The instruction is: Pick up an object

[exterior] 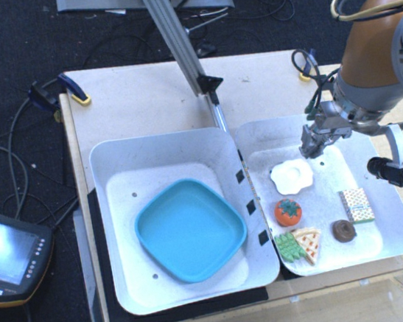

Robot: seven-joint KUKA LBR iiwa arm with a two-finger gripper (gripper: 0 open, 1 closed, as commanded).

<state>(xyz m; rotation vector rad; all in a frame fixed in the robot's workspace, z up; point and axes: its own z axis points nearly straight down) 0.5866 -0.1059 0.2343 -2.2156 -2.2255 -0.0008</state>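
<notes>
The right bin (383, 183) holds several small toys. A white fried egg (291, 176) lies near its middle. Below it sits a red tomato (288, 212). A pizza slice with a green leaf (300, 245) rests at the front. A brown doughnut (344, 230) and a speckled wafer (356, 205) lie to the right. My gripper (311, 148) hangs over the back of this bin, just up and right of the egg, pointing down. Nothing shows between its fingers.
The left bin (112, 161) holds a blue square plate (189, 229). A slanted metal pole (178, 37) crosses the bench from the top and ends at the divider between the bins. A teach pendant (6, 254) lies on the floor at left.
</notes>
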